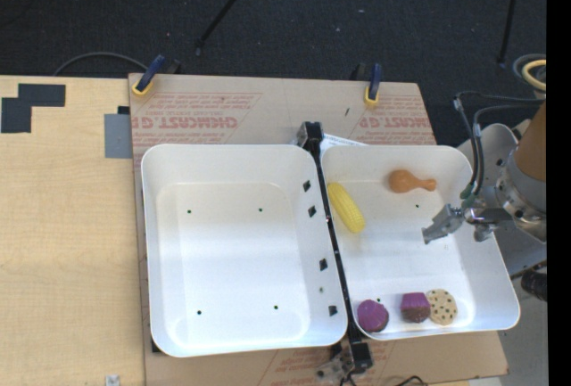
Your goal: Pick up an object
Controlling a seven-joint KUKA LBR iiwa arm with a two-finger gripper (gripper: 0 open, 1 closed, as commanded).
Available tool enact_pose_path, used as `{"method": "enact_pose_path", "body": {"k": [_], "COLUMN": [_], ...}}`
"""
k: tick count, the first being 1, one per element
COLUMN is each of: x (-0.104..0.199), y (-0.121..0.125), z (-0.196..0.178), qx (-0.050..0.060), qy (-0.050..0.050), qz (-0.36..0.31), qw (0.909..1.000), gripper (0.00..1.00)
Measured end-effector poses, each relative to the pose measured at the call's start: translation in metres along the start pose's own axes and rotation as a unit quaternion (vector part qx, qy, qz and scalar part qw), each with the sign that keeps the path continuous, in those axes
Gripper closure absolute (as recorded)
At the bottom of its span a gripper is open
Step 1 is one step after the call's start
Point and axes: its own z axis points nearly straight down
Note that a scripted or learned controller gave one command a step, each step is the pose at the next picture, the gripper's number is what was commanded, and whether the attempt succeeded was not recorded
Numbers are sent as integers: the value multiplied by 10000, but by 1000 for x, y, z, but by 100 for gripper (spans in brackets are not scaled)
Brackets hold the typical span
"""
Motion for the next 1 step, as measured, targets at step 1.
{"method": "enact_pose_path", "body": {"k": [1], "x": [-34], "y": [76], "z": [39], "qx": [14], "qy": [0], "qz": [-1], "qw": [10000], "gripper": [0]}}
